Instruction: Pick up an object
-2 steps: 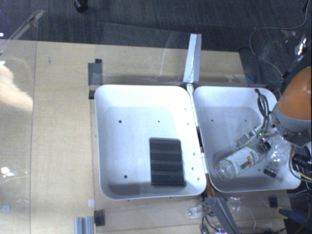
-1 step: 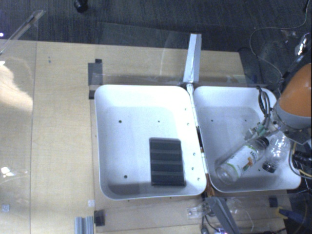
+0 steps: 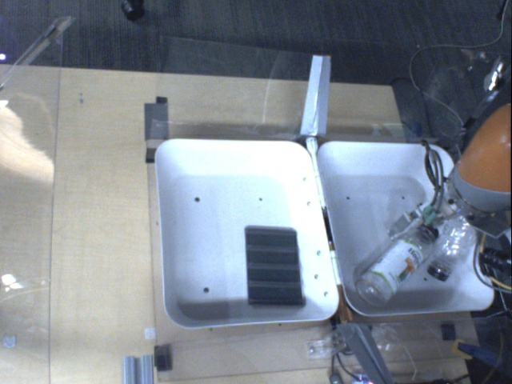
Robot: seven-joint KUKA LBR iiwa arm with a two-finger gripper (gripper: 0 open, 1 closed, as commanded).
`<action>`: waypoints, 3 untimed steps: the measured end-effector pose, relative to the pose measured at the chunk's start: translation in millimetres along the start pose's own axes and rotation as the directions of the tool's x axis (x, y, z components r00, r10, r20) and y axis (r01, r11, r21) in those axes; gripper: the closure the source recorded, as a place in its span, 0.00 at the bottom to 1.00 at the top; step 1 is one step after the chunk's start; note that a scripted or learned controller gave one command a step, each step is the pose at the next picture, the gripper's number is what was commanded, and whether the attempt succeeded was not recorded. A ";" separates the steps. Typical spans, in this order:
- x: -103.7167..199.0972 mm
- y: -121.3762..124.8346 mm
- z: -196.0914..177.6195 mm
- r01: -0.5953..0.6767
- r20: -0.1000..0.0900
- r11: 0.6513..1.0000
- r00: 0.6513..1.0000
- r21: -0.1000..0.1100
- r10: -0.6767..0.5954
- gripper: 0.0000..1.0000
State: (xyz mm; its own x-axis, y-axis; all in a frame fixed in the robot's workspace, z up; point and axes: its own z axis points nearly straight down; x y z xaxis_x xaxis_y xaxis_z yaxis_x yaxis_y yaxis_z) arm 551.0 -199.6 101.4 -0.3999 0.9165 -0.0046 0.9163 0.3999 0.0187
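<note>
While the grey arm's gripper [image 3: 428,214] hangs over the right white bin [image 3: 360,174], a clear plastic bottle [image 3: 392,269] lies just below-left, long axis diagonal toward it; jaws' state: cannot tell. Ribbed black block [image 3: 274,266] sits in the left bin [image 3: 200,174].

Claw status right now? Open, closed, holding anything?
Claw: cannot be told. It sits low in the right bin, at the upper end of the clear bottle lying there; no grip is visible.
</note>
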 end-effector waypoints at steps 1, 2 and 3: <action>-11.3 17.3 13.1 -0.160 0.001 0.987 0.987 0.009 0.160 0.00; -10.8 21.2 0.8 -0.153 0.004 0.988 0.988 0.001 0.153 1.00; 43.0 88.0 -64.1 -0.085 -0.001 0.996 0.996 0.013 0.085 1.00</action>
State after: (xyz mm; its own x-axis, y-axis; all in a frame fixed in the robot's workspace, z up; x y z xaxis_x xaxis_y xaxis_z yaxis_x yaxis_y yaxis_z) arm 613.2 -125.2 166.9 -0.3210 0.9471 -0.0018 0.9471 0.3210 0.0064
